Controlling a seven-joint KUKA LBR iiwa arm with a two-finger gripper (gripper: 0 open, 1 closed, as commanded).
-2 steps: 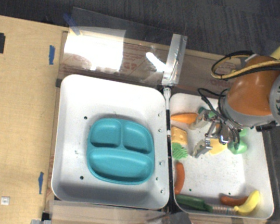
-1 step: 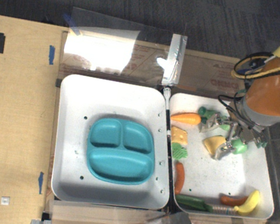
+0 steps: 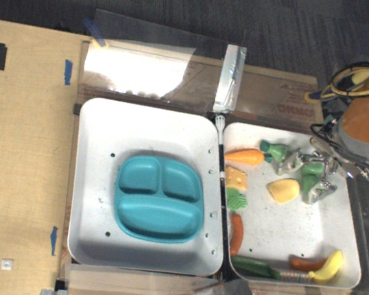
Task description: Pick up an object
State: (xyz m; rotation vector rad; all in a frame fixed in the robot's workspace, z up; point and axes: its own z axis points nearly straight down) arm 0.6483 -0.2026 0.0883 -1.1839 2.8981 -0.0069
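Note:
The right bin (image 3: 339, 223) holds several toy foods. An orange carrot with a green top (image 3: 247, 157) lies at its back left, and a yellow lemon-like piece (image 3: 283, 191) sits near the middle. My gripper (image 3: 319, 185) reaches down into the back right of this bin, just right of the lemon piece. It stands over a green toy (image 3: 310, 170), which its metal parts partly hide. I cannot make out whether anything is held.
A teal divided plate (image 3: 160, 198) lies in the left bin (image 3: 91, 163). Along the right bin's left wall lie a yellow-orange wedge (image 3: 236, 179), a green leafy piece (image 3: 236, 201) and a red sausage (image 3: 236, 232). A green cucumber (image 3: 256, 266) and a banana (image 3: 330, 265) lie at the front.

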